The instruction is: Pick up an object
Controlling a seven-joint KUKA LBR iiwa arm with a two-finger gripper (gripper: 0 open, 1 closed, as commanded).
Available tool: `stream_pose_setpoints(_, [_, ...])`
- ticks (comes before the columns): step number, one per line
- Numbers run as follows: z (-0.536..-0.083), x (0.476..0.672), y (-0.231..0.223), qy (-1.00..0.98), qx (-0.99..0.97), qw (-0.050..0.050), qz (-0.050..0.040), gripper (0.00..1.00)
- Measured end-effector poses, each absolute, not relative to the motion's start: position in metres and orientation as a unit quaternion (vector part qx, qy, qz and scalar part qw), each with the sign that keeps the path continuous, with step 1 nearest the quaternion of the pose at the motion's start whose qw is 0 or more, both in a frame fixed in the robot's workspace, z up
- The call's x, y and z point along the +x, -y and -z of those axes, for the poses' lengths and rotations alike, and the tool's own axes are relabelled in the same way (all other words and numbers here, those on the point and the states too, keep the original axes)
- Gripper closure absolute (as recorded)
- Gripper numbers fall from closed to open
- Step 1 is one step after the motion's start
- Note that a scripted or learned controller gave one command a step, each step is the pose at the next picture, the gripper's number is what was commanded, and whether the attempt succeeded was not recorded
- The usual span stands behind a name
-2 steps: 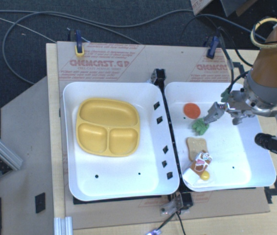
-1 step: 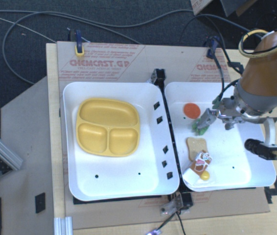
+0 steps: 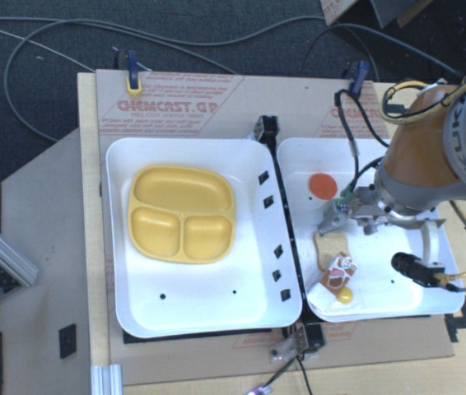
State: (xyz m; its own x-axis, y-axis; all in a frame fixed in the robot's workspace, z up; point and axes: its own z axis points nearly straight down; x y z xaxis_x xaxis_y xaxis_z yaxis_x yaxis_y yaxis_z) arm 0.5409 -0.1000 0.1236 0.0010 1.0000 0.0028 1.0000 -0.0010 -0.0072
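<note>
Where the gripper (image 3: pixel 337 217) hovers — grasp unclear — tan slice (image 3: pixel 329 244) just beside, long axis indistinct.

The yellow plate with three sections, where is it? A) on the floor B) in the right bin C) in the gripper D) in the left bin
D: the yellow plate lies flat in the left bin, far from the arm over the right bin.
</note>
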Motion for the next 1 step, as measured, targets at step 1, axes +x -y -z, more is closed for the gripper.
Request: stream_pose_setpoints(1, [-0.1381, 0.5424, 0.1003, 0.707, -0.708, 0.001, 0.0005, 1.00])
